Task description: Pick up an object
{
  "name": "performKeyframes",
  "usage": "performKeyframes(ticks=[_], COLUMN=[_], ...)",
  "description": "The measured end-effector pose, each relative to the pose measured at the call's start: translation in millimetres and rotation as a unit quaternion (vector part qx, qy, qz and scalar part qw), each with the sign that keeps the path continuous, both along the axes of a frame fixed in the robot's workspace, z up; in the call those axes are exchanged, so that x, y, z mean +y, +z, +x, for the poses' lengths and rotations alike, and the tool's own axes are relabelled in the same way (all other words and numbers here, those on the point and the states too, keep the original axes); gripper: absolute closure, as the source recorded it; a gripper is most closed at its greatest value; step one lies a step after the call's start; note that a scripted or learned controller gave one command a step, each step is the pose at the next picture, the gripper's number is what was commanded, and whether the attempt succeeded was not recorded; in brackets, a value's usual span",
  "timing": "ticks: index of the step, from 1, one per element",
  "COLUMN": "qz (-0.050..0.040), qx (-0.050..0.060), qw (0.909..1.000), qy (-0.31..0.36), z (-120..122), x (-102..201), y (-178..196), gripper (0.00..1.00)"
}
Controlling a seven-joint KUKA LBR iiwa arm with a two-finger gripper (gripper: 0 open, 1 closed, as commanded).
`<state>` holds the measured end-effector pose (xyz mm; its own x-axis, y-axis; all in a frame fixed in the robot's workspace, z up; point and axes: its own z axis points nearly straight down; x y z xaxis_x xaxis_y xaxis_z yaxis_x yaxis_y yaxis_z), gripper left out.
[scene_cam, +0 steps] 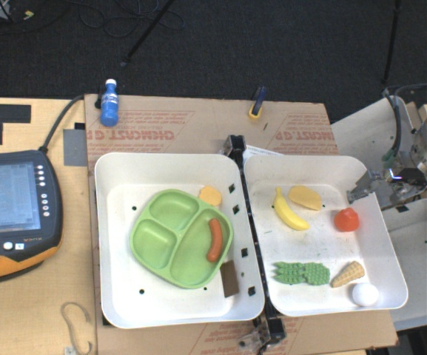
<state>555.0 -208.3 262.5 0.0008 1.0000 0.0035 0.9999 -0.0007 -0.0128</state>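
The right bin (pixel 324 165) holds a yellow banana (pixel 289 211), a yellow oval piece (pixel 306 197), a red tomato (pixel 347 220), a green knobbly piece (pixel 301 274), a tan cone (pixel 348 274) and a white ball (pixel 364 294). My gripper (pixel 380 183) hangs at the right bin's far right rim, just above and right of the tomato. Nothing shows in its grasp.
The left bin (pixel 113 198) contains a green divided plate (pixel 172 235) with a red sausage (pixel 214 240), an orange piece (pixel 210 195) and a brown block (pixel 229 279). A blue bottle (pixel 109 103) and a yellow-handled tool (pixel 257 103) lie behind the bins. A tablet pendant (pixel 9 205) sits at left.
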Motion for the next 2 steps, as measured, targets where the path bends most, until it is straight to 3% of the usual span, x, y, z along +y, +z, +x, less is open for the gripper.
performKeyframes(ticks=[1,2], qz=[-0.0012,-0.0003], qx=[-0.005,-0.002], qw=[1.0,1.0], qy=[0.001,0.001], z=[1.9,-8.0], x=[-0.3,-1.5], y=[5.6,-51.7], gripper=[0.0,0.0])
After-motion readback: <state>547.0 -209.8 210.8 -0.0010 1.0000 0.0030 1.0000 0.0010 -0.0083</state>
